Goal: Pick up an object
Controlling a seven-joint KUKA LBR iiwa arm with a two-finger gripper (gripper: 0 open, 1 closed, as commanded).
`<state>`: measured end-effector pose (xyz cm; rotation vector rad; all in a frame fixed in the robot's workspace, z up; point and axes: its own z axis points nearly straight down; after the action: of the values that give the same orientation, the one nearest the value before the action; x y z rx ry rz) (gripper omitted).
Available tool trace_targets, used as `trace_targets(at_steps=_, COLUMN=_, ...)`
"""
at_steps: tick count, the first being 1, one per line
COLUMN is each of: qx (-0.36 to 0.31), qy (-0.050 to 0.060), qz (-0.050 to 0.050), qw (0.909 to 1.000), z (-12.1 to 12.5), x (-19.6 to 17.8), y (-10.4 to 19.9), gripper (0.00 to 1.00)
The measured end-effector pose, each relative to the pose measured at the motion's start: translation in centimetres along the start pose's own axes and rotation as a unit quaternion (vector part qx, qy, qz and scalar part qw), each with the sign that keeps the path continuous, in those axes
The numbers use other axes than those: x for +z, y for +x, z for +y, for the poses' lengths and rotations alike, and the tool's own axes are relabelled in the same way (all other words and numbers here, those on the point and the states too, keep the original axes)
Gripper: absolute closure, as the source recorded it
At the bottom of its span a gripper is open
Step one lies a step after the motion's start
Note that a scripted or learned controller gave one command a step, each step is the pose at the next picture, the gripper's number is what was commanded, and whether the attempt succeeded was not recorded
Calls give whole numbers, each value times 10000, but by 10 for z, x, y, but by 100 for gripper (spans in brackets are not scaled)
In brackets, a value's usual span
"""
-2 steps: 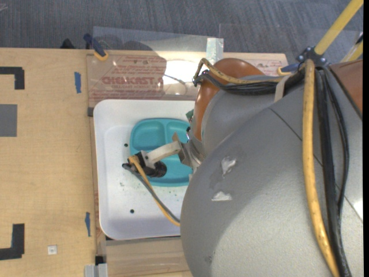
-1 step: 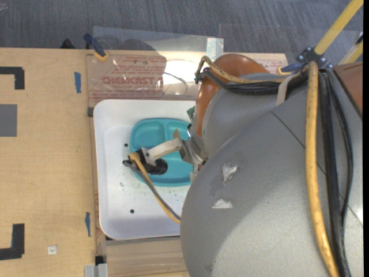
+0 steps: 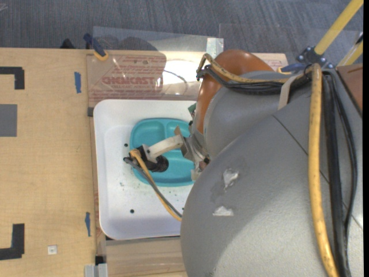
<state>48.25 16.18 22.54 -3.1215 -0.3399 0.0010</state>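
Nearest you is the arm, a grey bulk that covers the right side of the bin and hides much of what happens below it. It reaches in low from that side, which I judge is how it gets its wrist down to the bin's floor. The orange band sits above the bin's far right corner.

Below the arm, the gripper is down inside the bin, at the right edge of the plate. You cannot tell from here whether it is wide, narrow or holding anything, because the arm's own body screens its tip. Treat the grasp as unproven.

The plate, teal and divided into compartments, is the likeliest thing to pick. It lies flat on the bin's floor, roughly in the middle of the visible part and towards the far wall. Its low rim gives little to pinch, so an edge grasp from the right seems the reason for this approach. A few dark specks dot the bin's near floor.

Left of the bin runs a cardboard sheet. Beyond the far wall lies a clear panel with red lettering, and past it grey carpet.
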Motion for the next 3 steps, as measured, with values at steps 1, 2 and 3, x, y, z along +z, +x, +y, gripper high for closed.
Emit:
trace_targets(at_steps=1, qx=4, qy=0, qz=2, qw=10000, z=0, x=-9, y=1, gripper=100)
trace_targets(at_steps=2, qx=8, qy=-1, qz=1, qw=10000, z=0, x=-19, y=2, gripper=100)
trace_targets(at_steps=3, qx=13, qy=-5, qz=1, qw=10000, z=1, x=-28, y=2, gripper=100)
